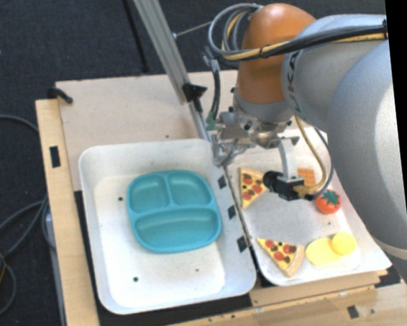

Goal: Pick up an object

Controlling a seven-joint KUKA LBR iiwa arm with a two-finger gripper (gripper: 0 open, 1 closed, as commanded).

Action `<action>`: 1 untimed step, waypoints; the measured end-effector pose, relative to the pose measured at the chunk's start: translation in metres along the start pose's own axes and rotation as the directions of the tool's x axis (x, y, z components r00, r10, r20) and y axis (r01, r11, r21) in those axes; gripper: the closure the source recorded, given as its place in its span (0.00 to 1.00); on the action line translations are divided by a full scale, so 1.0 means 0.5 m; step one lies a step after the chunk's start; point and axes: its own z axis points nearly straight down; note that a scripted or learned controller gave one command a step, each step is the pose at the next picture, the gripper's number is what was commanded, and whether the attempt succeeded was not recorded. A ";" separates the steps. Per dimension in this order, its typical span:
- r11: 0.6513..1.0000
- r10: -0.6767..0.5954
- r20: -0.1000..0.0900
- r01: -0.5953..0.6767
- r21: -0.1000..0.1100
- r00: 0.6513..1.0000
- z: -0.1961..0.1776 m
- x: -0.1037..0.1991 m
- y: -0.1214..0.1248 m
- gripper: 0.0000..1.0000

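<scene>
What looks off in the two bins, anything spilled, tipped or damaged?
Nothing stands out. The teal divided plate lies flat in the left bin. In the right bin, the upper pizza slice, the lower pizza slice, the tomato and the yellow pieces all sit inside the walls, with no visible damage.
</scene>
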 end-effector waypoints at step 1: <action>1.000 0.002 0.001 -0.002 0.002 1.000 0.008 0.086 0.030 1.00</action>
